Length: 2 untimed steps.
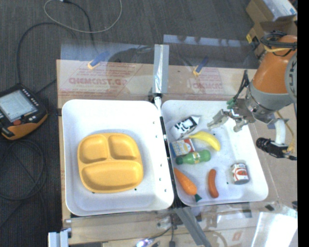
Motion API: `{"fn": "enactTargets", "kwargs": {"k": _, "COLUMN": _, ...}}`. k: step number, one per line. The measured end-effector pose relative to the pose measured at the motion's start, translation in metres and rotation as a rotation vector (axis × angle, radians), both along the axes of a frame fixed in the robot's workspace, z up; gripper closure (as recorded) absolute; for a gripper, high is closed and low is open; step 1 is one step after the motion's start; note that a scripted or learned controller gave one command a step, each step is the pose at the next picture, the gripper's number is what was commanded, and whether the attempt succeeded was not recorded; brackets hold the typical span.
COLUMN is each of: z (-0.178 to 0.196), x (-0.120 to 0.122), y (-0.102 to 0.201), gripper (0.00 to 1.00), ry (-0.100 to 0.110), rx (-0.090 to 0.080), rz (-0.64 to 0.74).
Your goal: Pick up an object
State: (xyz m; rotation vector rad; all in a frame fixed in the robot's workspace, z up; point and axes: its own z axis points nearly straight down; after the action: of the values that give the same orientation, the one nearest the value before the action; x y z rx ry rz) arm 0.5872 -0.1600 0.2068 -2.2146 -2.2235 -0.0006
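Observation:
My gripper (228, 121) hangs over the upper right part of the right bin (253, 159), fingers spread open with nothing between them. Just left of and below it lies a yellow banana (207, 140). A black-and-white carton (186, 125) sits at the bin's upper left. Below are a small juice box (180, 146), a green bottle (193, 157), an orange carrot (186, 183), a red sausage (212, 183) and a small red can (239, 173).
The left bin (72, 159) holds a yellow divided tray (110, 162). A handheld pendant (19, 110) lies on the floor at the far left. Cardboard boxes (270, 14) stand at the top right behind the arm.

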Motion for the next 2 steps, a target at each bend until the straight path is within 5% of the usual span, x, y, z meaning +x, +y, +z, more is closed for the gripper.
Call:
{"fn": "enactTargets", "kwargs": {"k": 1, "z": -0.1131, "x": 0.0125, "y": -0.0186, "gripper": 0.0, "ry": -0.002, "rx": -0.002, "rz": 0.061}}
{"fn": "enactTargets", "kwargs": {"k": 2, "z": -0.1052, "x": 0.013, "y": -0.0165, "gripper": 1.0, "ry": -0.002, "rx": 0.002, "rz": 0.062}}
